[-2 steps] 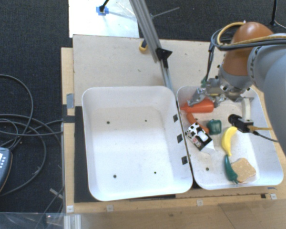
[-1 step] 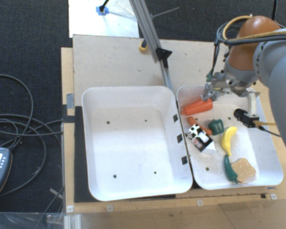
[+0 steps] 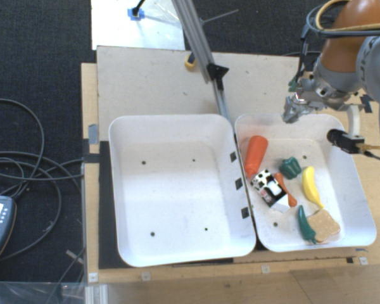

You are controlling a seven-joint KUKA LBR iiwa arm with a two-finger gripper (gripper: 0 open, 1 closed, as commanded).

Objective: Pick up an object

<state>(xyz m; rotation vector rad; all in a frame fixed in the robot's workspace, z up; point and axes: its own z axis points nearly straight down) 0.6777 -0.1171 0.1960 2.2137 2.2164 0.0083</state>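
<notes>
Objects for picking all lie in the right-hand shallow white plastic bin (image 3: 361, 223), none of them touched by the gripper (image 3: 294, 113). That gripper hangs over the bin's far rim, at about twelve o'clock from the pile, on the grey arm with its orange band (image 3: 358, 18); whether it is spread or pressed together cannot be told from this angle, and nothing is seen in it.

Nearest, at about seven o'clock from the gripper, an orange plastic carrot (image 3: 255, 155) lies along the bin's left wall. Below it sits a small black-and-white patterned box (image 3: 268, 188), with a thin orange stick (image 3: 286, 191) touching its right side. At five o'clock from the carrot is a dark green pepper-shaped toy (image 3: 290, 167), and just beside that, at three o'clock, a yellow plastic banana (image 3: 311, 185). Near the bin's front corner a tan bread-slice toy (image 3: 325, 225) touches a green pod-shaped toy (image 3: 304, 223).

At nine o'clock, the left-hand white bin (image 3: 177, 128) shares the cardboard-covered counter (image 3: 152, 81).
</notes>
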